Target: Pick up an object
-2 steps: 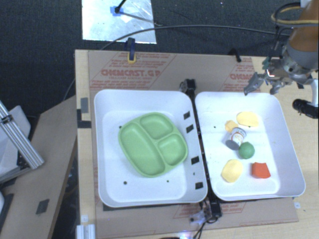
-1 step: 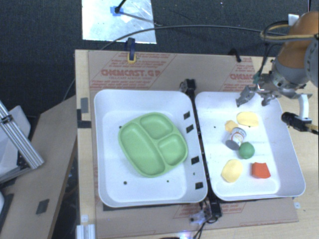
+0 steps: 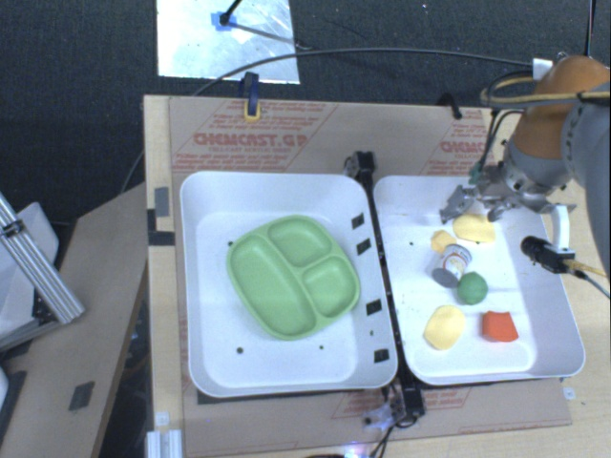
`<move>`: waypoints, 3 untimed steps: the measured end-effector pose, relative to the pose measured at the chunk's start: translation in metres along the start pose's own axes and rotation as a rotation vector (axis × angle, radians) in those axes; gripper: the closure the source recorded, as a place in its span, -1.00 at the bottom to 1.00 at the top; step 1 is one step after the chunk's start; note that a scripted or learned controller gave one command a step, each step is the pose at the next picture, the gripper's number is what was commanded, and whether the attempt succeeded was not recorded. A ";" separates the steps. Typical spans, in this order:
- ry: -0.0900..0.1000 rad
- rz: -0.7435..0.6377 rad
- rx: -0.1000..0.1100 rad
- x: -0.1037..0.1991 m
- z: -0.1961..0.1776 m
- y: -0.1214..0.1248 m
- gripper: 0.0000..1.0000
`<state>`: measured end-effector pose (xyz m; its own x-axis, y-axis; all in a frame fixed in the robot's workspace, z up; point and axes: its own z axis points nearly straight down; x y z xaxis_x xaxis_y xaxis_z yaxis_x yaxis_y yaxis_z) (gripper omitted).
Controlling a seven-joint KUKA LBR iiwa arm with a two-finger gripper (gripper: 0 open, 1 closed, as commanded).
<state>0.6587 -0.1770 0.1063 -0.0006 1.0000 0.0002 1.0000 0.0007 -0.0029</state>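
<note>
Gripper [image 3: 465,201], grasp state unclear, hovers at right bin's [image 3: 549,356] upper edge; centring over yellow piece [image 3: 474,228] seems wise.

A cardboard-topped bench [image 3: 286,132] stands on dark carpet [image 3: 67,65], a shiny foil sheet [image 3: 224,27] behind.

The green plate [image 3: 292,275] looks like smooth matt plastic. The white bins [image 3: 205,256] look smooth and a bit shiny.

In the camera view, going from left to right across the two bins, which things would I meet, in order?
Green divided plate in the left bin → small jar → green ball → orange-red block, all three in the right bin.
</note>
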 end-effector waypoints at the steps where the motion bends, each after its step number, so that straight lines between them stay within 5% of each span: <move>1: -0.003 -0.003 -0.007 0.000 0.021 0.002 -1.00; 2: -0.006 -0.004 -0.015 -0.001 0.006 0.004 1.00; 3: -0.003 -0.004 -0.012 -0.004 -0.059 0.008 1.00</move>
<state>0.6671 -0.1807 0.1656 -0.0045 1.0000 -0.0027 0.9999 0.0045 0.0096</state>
